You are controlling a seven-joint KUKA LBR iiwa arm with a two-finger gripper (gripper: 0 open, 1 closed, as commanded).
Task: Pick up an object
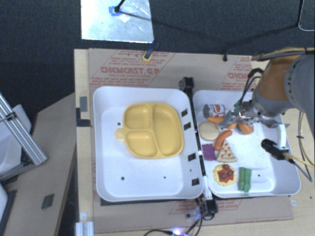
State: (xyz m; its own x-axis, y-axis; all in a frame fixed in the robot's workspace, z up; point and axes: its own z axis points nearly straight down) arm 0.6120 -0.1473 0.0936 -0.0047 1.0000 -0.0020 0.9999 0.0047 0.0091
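The pincer (234,118) is hovering in the right white bin (283,183) over a small orange toy carrot (215,119) — its grip I cannot tell. Descending squarely, clearing the red sausage (222,137), is looking wisest.

- Both white bins (106,181) look like smooth, faintly glossy plastic.
- The yellow divided plate (150,130) — matt plastic, smooth.
- The brown board (128,68) under the bins looks like printed cardboard, dull.
- The square sheet (117,14) beyond the bench's far edge — shiny, metallic-looking.
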